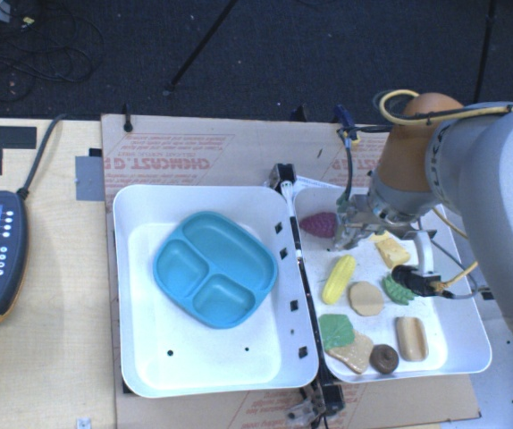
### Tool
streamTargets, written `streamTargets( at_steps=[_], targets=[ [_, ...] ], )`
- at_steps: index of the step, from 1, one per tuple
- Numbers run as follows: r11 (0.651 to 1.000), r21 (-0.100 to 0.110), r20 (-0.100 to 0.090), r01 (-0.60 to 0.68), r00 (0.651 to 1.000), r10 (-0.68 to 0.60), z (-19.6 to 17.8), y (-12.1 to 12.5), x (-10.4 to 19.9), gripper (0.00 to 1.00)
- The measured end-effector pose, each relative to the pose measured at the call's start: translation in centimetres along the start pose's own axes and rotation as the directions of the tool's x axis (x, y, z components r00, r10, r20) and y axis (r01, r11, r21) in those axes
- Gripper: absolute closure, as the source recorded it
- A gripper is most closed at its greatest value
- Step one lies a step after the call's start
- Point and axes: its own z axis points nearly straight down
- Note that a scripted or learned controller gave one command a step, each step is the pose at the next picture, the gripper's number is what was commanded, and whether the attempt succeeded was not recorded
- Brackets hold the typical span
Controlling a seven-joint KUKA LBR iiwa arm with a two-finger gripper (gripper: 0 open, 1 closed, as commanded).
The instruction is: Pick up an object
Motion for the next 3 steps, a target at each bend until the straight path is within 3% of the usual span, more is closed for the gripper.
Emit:
streamTargets(
  at_steps=[1,2,3],
  targets=[
    [1.0,0.0,0.0,0.0,1.0,0.0,0.0,0.0,0.0,0.0],
    [1.0,0.0,0.0,-0.005,1.0,0.005,1.1,-4.8,0.8,0.0],
    [1.0,-0.003,-0.002,-0.007,1.0,0.007,-0.1,-4.6,0.7,1.0]
  ],
)
